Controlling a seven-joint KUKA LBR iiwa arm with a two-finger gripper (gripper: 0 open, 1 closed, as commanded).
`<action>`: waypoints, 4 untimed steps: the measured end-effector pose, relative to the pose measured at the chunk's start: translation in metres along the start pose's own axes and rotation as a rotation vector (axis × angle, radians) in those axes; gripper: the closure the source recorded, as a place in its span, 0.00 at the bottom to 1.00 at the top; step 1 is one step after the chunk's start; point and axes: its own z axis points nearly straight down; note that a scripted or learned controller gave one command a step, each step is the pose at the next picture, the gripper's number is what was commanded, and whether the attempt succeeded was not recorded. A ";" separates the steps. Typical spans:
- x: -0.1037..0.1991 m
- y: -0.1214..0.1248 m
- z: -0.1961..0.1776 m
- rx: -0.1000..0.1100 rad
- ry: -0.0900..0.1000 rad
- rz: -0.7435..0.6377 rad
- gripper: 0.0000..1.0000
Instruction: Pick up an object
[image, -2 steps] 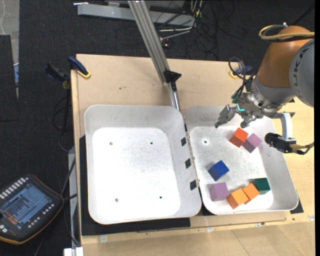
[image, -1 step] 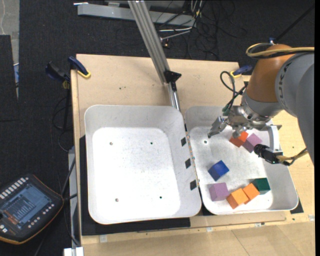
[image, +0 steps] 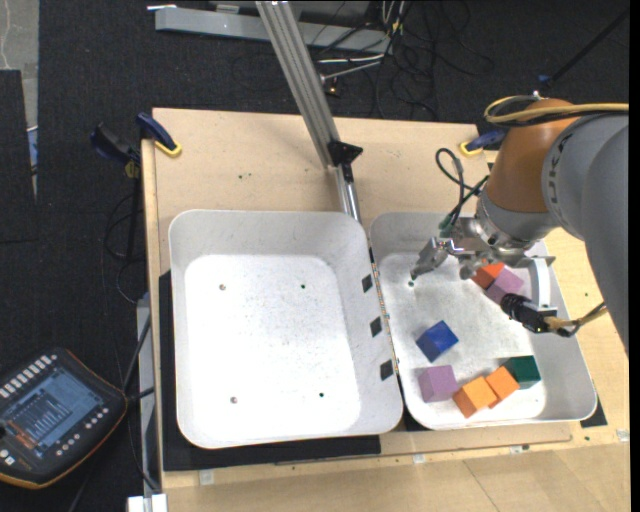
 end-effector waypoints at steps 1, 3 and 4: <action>0.000 0.000 -0.009 -0.001 0.000 0.000 1.00; -0.004 -0.002 -0.096 -0.003 -0.001 -0.001 1.00; -0.004 0.000 -0.147 -0.004 -0.001 -0.003 1.00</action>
